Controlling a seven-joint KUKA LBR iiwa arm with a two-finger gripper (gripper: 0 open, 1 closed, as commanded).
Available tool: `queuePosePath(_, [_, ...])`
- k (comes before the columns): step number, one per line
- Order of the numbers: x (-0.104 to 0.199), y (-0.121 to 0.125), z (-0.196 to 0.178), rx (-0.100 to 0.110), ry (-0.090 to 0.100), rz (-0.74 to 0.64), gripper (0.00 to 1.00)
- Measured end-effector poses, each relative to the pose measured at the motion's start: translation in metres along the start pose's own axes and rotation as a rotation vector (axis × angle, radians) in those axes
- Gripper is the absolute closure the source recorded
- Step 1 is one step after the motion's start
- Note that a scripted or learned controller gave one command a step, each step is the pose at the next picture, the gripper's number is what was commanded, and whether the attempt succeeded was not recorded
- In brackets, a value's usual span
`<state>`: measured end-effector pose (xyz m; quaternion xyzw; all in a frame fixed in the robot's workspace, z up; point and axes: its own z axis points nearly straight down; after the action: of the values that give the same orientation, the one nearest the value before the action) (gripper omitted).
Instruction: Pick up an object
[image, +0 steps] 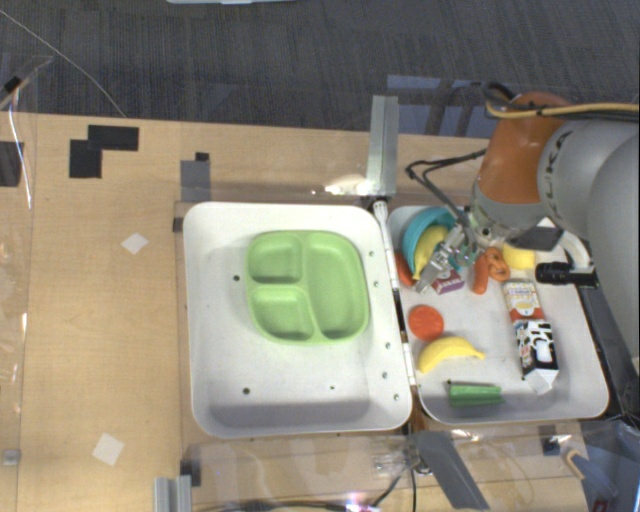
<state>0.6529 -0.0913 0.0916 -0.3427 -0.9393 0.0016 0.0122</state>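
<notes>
Right now your hand (447, 262), whose grip state I cannot tell, sits low over the clutter near the right bin's (580, 400) far-left corner, touching the yellow banana (428, 245) beside the small purple block (450, 284).

Single fixed camera, mounted above the bench (90, 330), looking down at a slant from moderate height. Both white bins sit in frame, left bin (215, 390) near centre, right bin (580, 390) toward the right edge. Arm (560, 170) enters from the right.
</notes>
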Motion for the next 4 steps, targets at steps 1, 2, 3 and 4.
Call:
queuePosePath(1, [-0.001, 0.006, 0.001, 0.002, 0.007, 0.252, 0.00])
queuePosePath(2, [0.027, -0.034, 0.003, -0.026, -0.032, 0.359, 0.00])
queuePosePath(3, [0.025, -0.032, -0.009, -0.030, -0.039, 0.352, 1.00])
queuePosePath(4, [0.054, 0.037, -0.162, -0.028, -0.027, 0.420, 1.00])
